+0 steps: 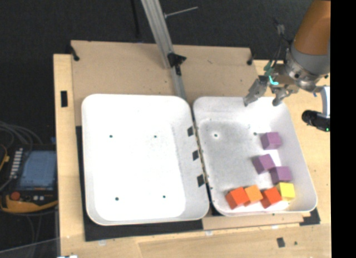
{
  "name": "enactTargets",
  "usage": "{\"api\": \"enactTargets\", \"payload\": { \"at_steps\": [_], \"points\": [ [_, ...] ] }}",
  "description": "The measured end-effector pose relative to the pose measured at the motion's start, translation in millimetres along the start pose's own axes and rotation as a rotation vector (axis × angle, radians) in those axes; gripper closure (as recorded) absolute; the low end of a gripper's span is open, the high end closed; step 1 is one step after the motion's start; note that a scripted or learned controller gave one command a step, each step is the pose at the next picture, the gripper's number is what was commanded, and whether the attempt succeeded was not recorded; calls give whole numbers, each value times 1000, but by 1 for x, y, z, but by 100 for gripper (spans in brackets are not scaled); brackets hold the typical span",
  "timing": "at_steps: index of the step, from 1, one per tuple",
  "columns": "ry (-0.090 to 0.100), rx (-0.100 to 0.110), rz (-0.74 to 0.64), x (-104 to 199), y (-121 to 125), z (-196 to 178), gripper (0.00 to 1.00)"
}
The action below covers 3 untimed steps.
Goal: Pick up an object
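My gripper (263, 98) hangs over the far edge of the right bin (233, 118), open, with nothing between its fingers. The arm comes in from the upper right, its orange band above the wrist. In the right bin lie three purple blocks: one (271, 139) near the right wall, one (263, 163) below it, and one (281, 174) lower still. Along the bin's near edge sit a yellow block (286, 190), a red block (271, 197), an orange block (253, 193) and a red-orange block (238, 197). The nearest purple block lies well below the gripper.
The left bin (94, 140) stands beside the right one, with small dark clips (196, 154) along the shared edge. A grey metal pole (161, 29) slants up from the bench behind the bins. A device with cables (33, 173) sits off the bench's left side.
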<state>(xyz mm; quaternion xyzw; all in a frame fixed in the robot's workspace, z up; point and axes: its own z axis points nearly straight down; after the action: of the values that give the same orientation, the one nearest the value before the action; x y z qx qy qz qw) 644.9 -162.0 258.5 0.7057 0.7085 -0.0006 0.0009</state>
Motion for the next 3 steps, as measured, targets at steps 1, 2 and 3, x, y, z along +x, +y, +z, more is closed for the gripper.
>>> {"api": "enactTargets", "payload": {
  "at_steps": [1, 2, 3],
  "points": [
    [0, 4, 4, 1, -2, 42, 0],
    [1, 5, 4, 6, -6, 103, 0],
    [0, 4, 6, 5, -7, 155, 0]
  ]
}}
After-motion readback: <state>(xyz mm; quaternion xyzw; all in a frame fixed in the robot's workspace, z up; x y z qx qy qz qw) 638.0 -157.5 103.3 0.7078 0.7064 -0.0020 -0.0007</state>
